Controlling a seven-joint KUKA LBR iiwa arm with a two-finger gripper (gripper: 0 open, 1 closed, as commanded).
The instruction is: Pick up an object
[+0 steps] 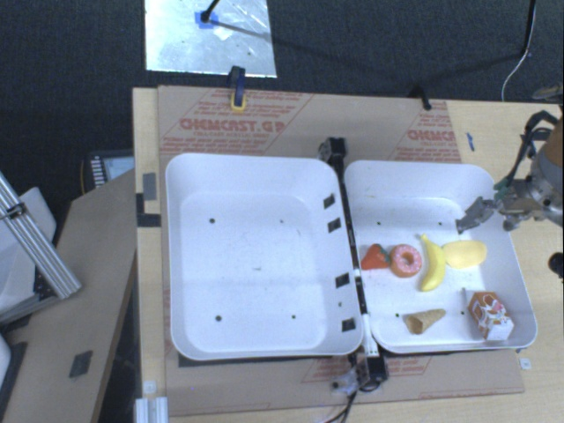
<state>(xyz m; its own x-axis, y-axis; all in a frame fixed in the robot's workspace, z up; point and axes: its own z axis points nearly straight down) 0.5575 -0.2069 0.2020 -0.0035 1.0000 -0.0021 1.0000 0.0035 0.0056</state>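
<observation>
I see the gripper point(483, 210) above the banana point(431, 264), over the right bin's point(414, 192) rim (finger state: cannot tell).

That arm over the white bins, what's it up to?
It's meant to pick up an object. The gripper hangs over the right bin, near its far right side, holding nothing. Below it lie a lemon, a banana, a donut, a strawberry, a cone and a small box. The left bin sits alongside.
</observation>
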